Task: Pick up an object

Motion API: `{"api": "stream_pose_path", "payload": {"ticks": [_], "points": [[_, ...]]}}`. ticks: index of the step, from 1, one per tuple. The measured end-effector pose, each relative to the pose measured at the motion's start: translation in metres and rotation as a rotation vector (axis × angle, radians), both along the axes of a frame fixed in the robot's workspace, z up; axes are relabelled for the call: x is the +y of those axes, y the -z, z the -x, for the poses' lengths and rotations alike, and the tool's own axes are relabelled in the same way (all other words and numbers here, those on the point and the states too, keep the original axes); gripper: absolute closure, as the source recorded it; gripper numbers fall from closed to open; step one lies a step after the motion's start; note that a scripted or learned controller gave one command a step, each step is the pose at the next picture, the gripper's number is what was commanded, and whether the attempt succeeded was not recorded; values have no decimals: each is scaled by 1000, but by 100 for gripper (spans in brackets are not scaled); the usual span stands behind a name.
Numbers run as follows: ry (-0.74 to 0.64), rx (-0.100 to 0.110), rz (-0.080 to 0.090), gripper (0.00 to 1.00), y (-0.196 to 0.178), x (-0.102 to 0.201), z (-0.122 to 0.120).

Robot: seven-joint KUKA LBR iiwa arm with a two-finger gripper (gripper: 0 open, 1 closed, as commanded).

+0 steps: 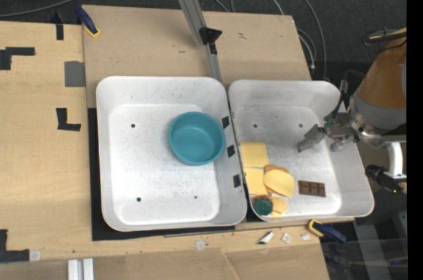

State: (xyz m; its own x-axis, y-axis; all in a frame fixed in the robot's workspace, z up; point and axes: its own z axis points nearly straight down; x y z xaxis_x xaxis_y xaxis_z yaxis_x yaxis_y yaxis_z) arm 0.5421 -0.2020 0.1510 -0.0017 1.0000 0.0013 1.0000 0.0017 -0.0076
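A teal bowl (pixel 195 138) sits in the left bin (pixel 125 107), toward its right side. In the right bin (pixel 277 100) lie several yellow pieces (pixel 254 156) near the front left. Beside them are an orange-yellow round piece (pixel 280 182), a small teal object (pixel 263 207) and a brown chocolate bar (pixel 311 189). My gripper (pixel 322 142) hangs over the right part of the right bin, above and behind the chocolate bar. Its fingers are spread open with nothing between them.
The arm's orange band (pixel 386 80) and grey wrist reach in from the right edge. A slanted metal pole (pixel 188 1) and cables cross the back of the bench. Small clamps sit at the board's corners.
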Motion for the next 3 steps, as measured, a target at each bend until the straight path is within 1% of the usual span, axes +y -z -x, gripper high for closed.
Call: {"api": "stream_pose_path", "payload": {"ticks": [1, 2, 3], "points": [[0, -1, 1, 0, 62, -3, -4], [0, -6, 2, 0, 62, -3, -4], [-1, -5, 1, 100, 52, -2, -4]]}}
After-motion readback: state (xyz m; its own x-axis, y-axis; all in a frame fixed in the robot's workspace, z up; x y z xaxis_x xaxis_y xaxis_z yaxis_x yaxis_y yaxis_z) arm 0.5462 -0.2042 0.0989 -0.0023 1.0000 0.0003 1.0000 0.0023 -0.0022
